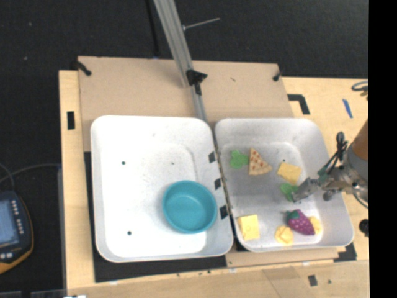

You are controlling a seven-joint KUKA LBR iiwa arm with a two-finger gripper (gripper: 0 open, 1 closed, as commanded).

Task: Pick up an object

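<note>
The gripper [302, 190] hovered low at the right bin's [322, 141] 3 o'clock side, its opening impossible to judge, touching a small green piece [287, 190]. Around it lay purple grapes [300, 221], yellow blocks [249, 226] and a pizza slice [258, 162]. At 9 o'clock, the left bin [124, 141] held a blue bowl [186, 206].
</note>
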